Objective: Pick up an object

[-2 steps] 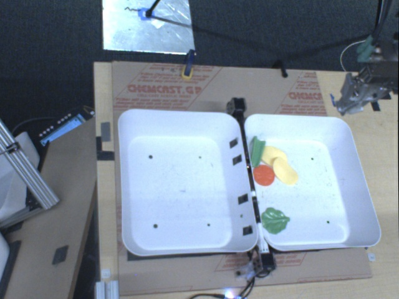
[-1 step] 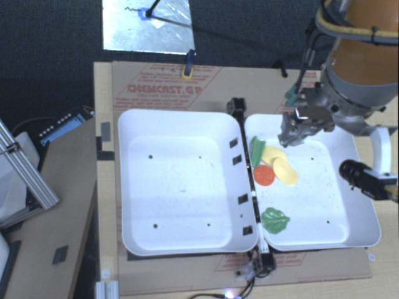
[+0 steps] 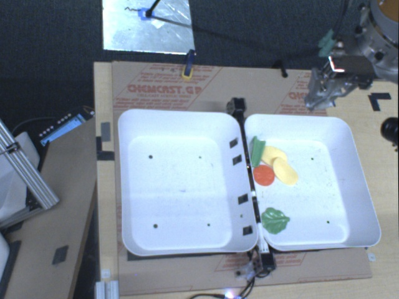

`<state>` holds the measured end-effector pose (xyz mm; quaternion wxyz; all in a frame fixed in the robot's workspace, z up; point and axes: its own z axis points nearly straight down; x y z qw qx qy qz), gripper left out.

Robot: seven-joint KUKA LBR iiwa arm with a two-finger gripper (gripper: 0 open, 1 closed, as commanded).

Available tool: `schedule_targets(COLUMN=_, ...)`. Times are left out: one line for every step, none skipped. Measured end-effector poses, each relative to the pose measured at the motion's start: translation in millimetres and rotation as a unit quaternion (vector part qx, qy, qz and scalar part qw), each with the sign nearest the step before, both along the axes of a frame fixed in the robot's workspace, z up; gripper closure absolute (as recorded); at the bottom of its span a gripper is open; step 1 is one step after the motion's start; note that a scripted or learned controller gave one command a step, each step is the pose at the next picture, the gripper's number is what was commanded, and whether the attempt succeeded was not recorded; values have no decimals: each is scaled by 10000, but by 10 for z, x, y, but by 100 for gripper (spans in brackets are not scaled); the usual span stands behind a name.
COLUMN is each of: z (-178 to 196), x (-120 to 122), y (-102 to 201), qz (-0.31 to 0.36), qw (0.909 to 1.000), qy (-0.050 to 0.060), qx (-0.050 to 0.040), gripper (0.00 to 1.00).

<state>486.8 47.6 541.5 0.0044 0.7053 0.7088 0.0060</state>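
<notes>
Camera view from above: two shallow white bins are seen side by side on a bench covered with brown cardboard point(image 3: 206, 83). The left bin point(image 3: 181, 123) and the right bin point(image 3: 349, 167) are joined along their inner edges, where small black clips are fixed.

All the objects are found in the right bin, gathered close to its inner — left — edge. A green strip point(image 3: 256, 151) lies nearest that edge, in the upper part of the bin. A yellow piece point(image 3: 282, 165) is placed just beside it, elongated and slanted toward the bin's middle. An orange-red round object point(image 3: 264, 175) is touching the lower side of the yellow piece. A green leafy object point(image 3: 275, 220) rests apart from these three, nearer the lower left corner of the bin.

The gripper point(image 3: 319, 98) is held above the cardboard, just outside the upper edge of the right bin, near its upper right part. It is well apart from all four objects. Nothing is seen between its fingers; whether they are spread or closed cannot be told, since the tips are small and blurred.

A shiny metal sheet point(image 3: 146, 17) lies beyond the upper edge of the cardboard.
</notes>
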Motion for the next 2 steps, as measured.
schedule_targets(z=-1177, x=-13, y=1025, qz=41, qw=9999, qy=111, qx=-12, gripper=100)
schedule_targets(z=-122, x=-1, y=912, qz=-3, qw=10000, qy=9, qx=10, gripper=100)
